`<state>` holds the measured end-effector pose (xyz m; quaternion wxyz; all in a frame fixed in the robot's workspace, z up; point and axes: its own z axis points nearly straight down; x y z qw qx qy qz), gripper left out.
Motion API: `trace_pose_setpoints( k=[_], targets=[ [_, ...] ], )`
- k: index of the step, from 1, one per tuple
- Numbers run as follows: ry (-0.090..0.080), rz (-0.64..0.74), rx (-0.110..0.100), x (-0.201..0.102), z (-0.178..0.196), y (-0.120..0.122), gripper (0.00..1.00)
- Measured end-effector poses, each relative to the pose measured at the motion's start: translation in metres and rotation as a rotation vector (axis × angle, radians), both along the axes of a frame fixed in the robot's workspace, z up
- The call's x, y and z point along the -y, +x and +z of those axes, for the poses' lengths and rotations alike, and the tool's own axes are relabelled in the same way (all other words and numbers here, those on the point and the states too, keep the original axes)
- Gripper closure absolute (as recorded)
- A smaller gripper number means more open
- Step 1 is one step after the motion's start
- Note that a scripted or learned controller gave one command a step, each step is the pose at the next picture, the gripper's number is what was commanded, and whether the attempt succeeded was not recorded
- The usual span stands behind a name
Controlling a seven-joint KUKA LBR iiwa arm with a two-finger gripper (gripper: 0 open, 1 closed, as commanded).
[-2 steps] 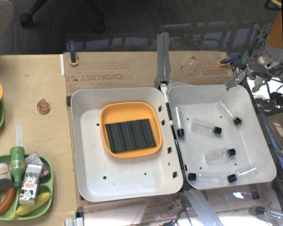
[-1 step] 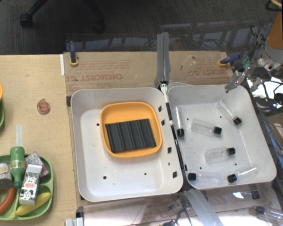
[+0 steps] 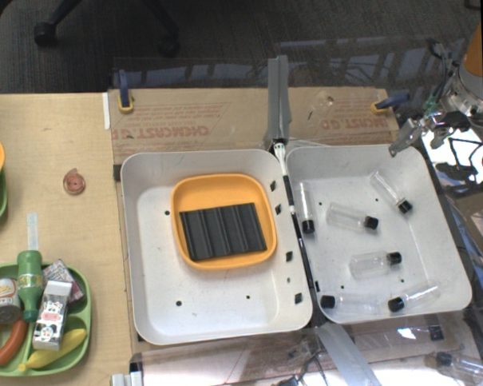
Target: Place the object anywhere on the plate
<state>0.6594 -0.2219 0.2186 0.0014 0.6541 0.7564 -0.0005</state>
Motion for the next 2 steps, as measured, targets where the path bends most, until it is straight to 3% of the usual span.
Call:
trace_pose_setpoints(
  k=[2],
  targets=[
    [0.0, 0.246, 0.001, -0.001, 0.021, 0.0, 0.0]
  ],
)
